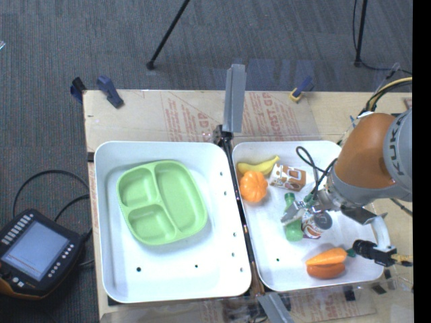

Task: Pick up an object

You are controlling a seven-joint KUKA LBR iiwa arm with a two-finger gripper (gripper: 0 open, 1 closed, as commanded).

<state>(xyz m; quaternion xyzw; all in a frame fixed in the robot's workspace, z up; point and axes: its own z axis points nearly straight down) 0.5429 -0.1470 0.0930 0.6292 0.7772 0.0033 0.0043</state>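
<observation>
Just below the hand (301, 212) sits a small green object (293, 233), almost touching it, in the right bin (269, 268); whether the hand is open or closed, I cannot tell.

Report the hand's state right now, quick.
Hand: low in the right bin, over a green item; open or shut cannot be told.
</observation>
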